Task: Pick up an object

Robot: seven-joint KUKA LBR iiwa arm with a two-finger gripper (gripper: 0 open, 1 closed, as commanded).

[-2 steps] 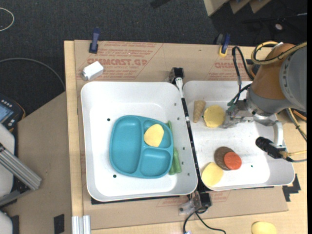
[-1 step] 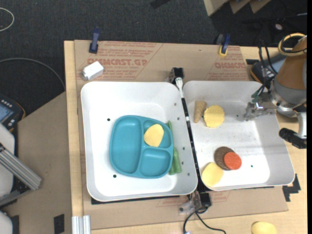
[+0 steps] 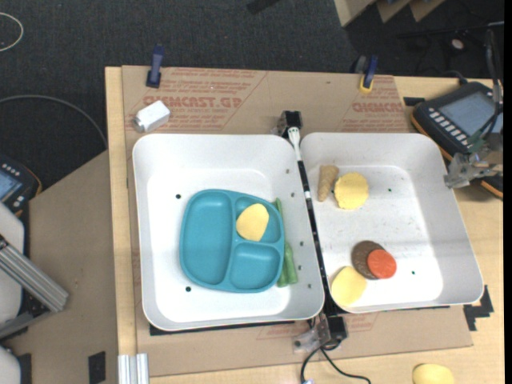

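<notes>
Camera view: the right bin (image 3: 448,238) holds a tan stick (image 3: 326,182), a yellow disc (image 3: 351,191), a brown disc (image 3: 366,256) under an orange disc (image 3: 382,266), and a yellow piece (image 3: 348,286). The left bin (image 3: 152,214) holds a teal tray (image 3: 208,246) with a yellow piece in it. All look light, rigid and smooth; grip the yellow disc across its edges. Claw state: cannot tell. The cardboard (image 3: 192,98) on the tabletop carries red print, seemingly "CAST".

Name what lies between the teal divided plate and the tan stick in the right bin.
Camera view: a green strip beside the plate, then both bins' adjoining rims.
</notes>
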